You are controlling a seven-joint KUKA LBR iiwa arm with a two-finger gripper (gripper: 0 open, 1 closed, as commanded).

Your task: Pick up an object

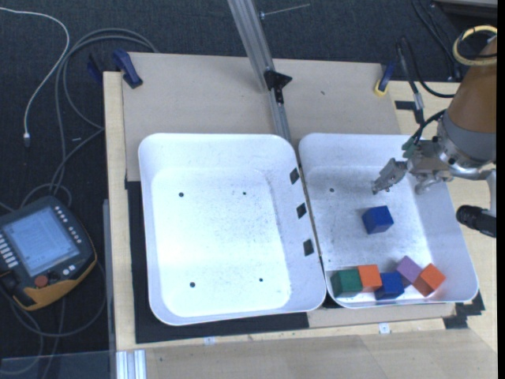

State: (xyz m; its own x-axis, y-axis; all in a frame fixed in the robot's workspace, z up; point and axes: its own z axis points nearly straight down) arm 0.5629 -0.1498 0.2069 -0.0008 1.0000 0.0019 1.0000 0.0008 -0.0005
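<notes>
A blue cube (378, 219) lies alone in the middle of the right bin (331, 160). Along that bin's front wall sits a row of blocks: green (345, 281), orange (369, 276), a second blue (390, 285), purple (409, 269) and another orange (431, 279). My gripper (406, 183) hangs over the right bin's back right part, just behind and slightly right of the lone blue cube. It is open, its two grey fingers spread apart with nothing between them.
The left bin (158, 212) adjoins the right one, with black clips along their shared wall. An aluminium post (251, 30) slants up from the bench's back edge. A teach pendant (39, 247) and cables lie on the floor at left.
</notes>
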